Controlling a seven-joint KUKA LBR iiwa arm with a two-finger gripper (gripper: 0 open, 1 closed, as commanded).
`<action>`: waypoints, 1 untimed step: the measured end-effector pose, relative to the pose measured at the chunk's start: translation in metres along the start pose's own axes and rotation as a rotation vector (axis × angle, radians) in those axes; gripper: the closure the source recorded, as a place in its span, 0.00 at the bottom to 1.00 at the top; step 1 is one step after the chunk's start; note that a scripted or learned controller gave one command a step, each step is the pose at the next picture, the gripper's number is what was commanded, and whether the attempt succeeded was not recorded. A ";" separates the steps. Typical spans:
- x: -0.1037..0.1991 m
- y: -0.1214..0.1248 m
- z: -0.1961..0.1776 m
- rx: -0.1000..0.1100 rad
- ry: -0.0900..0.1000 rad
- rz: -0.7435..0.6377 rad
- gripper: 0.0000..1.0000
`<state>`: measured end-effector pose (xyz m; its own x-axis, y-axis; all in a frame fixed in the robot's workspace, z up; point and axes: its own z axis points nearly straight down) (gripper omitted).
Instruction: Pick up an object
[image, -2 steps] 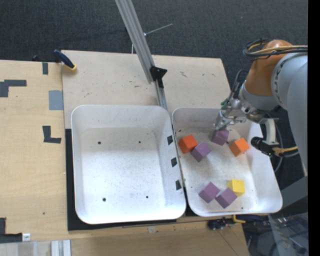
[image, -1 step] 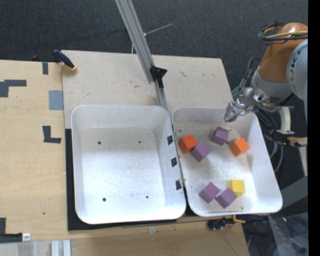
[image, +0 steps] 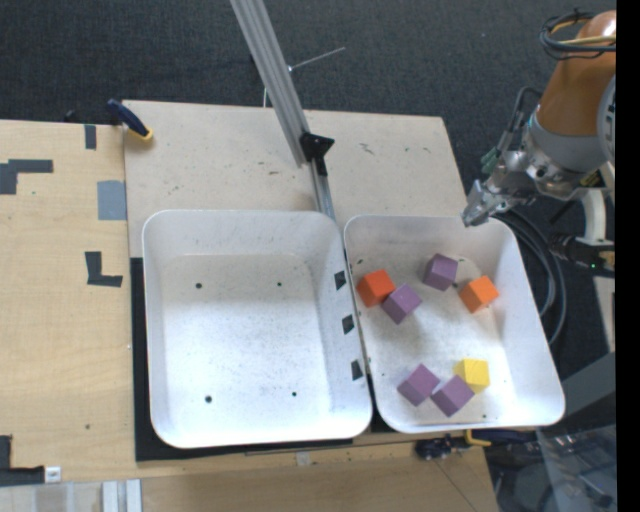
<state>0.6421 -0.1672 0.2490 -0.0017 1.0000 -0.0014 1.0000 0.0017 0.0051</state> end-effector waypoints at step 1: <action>0.045 -0.022 0.013 0.008 0.002 -0.002 1.00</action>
<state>0.6197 -0.1225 0.2362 -0.0039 1.0000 0.0006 1.0000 0.0039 -0.0028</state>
